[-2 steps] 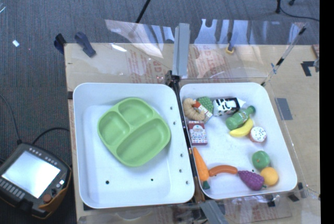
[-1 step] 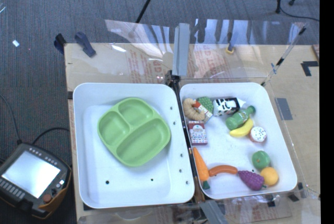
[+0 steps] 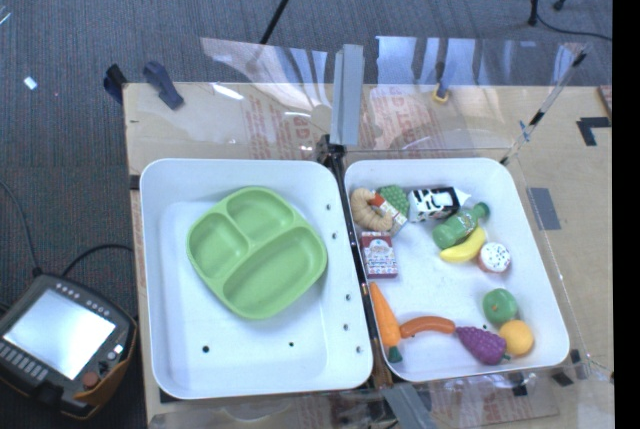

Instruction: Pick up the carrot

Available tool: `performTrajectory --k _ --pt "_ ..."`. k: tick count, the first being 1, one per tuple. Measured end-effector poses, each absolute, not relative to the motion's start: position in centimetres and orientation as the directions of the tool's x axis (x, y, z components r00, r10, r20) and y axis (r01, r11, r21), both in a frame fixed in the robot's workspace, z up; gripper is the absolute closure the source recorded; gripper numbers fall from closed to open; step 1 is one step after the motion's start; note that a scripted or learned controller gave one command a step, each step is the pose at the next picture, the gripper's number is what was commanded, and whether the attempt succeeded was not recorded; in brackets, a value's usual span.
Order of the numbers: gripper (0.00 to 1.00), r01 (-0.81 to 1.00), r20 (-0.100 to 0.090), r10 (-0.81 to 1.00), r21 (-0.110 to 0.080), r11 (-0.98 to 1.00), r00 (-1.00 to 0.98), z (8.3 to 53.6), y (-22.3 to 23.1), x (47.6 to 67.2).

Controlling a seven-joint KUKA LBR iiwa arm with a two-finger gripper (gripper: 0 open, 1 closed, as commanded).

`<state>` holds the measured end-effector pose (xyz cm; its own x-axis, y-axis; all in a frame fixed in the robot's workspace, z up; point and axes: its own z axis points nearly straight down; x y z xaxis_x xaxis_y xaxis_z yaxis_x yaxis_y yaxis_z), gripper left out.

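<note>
Two shallow white bins are seen side by side on a table (image 3: 180, 132). In the left bin (image 3: 170, 357) a green divided plate (image 3: 257, 252) lies flat. The right bin (image 3: 520, 197) is scattered with toy food. The carrot (image 3: 385, 319) lies against that bin's left wall near the front corner, orange body pointing away, green top toward the front. Just beside it a sausage (image 3: 428, 325) and purple grapes (image 3: 482, 345) are found. A banana (image 3: 463, 249) lies farther back. The claw's state cannot be told.
</note>
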<state>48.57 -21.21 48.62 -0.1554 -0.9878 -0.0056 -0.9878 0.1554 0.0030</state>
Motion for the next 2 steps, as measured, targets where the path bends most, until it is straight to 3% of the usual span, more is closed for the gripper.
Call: performTrajectory --k 2 --pt "1.00 -0.985 -0.016 -0.985 0.010 0.172 -0.172 50.15 -21.53 48.84"
